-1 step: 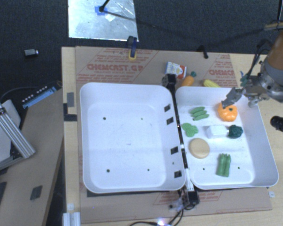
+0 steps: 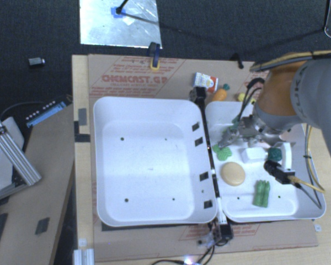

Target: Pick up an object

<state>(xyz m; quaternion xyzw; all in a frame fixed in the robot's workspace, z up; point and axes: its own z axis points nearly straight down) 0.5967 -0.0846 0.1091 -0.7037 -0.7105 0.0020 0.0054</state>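
Lying in the right bin (image 2: 265, 216): a tan round lump (image 2: 233, 174) near the middle, a green round piece (image 2: 224, 153) just above it and close to the divider, a white block (image 2: 254, 153) to that piece's right, a green ridged piece (image 2: 261, 193) toward the near rim, a dark teal thing (image 2: 274, 154) beside the white block. None lifted; all resting on the bin floor.

Left bin (image 2: 149, 164) alongside, touching the right one at the hinge strip.

Under both bins, a brown cardboard sheet (image 2: 135, 77) printed in red; reads "CHEMCAST GP" in large letters, with smaller lines above and below too fine to make out. Beyond the bins on that sheet, a small white and orange carton (image 2: 205, 81), its print too small to read, and an orange thing (image 2: 220, 94) just right of it.

Reaching in from the right, the grey arm (image 2: 314, 93) with its orange band (image 2: 278, 93), bent down over the right bin. Gripper (image 2: 230, 139) low over the far left part of that bin, just above the green round piece; whether open or closed, cannot tell.
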